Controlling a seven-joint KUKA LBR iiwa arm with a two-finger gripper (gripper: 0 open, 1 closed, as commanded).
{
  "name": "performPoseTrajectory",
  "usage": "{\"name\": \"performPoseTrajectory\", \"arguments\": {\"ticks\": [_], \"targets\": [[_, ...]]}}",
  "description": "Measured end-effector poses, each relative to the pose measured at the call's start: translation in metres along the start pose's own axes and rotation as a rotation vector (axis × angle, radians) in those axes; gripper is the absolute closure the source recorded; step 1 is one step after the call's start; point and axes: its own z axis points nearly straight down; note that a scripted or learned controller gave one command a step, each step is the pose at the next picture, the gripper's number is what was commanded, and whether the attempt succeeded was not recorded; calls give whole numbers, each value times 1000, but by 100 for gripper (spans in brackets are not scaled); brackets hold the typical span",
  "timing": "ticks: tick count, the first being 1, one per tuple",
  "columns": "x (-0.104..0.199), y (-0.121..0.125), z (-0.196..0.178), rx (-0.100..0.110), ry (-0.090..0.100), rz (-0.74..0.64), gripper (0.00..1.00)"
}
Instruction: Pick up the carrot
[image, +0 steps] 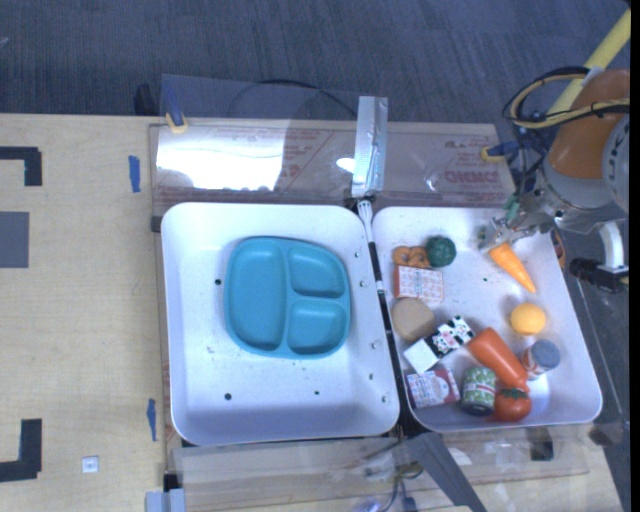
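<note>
In the camera view, the carrot (512, 265) is lying in the upper right of the right bin (585, 395), its leafy end being touched by the pincer (512, 222). How far the pincer is opened cannot be told. A blue divided plate (287, 297) is resting in the left bin (190, 400).

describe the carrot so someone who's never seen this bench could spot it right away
Take the right white bin, the one crowded with small items, and go to its upper right corner beside the gripper. The carrot lies there, a small orange cone with a green tip. The bigger orange-red vegetable lies lower and the yellow ball is round.
</note>
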Motion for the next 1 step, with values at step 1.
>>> {"name": "performPoseTrajectory", "arguments": {"ticks": [1], "targets": [[65,-59,-133,-9,-8,-15,100]]}}
